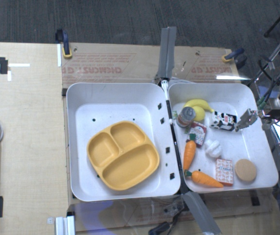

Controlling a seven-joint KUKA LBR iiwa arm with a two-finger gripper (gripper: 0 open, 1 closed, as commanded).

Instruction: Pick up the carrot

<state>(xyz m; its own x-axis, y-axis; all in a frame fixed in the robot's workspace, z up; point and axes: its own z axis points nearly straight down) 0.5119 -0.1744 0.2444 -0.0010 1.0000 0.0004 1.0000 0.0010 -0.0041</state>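
Observation:
Two orange carrots lie in the right bin. One carrot stands lengthwise near the bin's left wall, green top toward the back. The other carrot lies across the front, green top to the left. My gripper hovers over the right part of this bin, just right of a black-and-white cow-patterned box. It is well apart from both carrots, with nothing seen in it.
Also in the right bin are a banana, a grey can, a red packet, a white lump, a pink box and a tan disc. The left bin holds a yellow divided plate.

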